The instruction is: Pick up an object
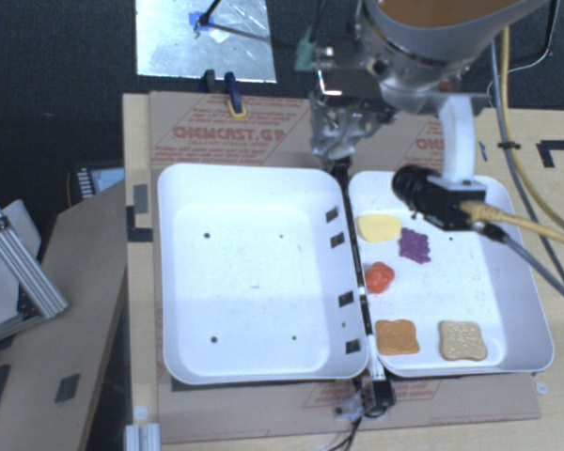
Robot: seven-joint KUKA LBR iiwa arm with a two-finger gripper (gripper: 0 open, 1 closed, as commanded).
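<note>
The hand (pixel 339 145), grip state impossible to tell, hangs above the bins' far edge; it should descend squarely over the red piece (pixel 380 276) in the right bin (pixel 522 289).

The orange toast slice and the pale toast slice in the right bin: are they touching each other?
Apart. The camera view shows a strip of bare white bin floor between the orange toast slice and the pale toast slice.

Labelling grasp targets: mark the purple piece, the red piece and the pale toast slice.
purple piece (pixel 414 245): camera view, middle of its bumpy top.
red piece (pixel 380 277): camera view, centre of its rounded body.
pale toast slice (pixel 462 340): camera view, middle of its flat face.
</note>
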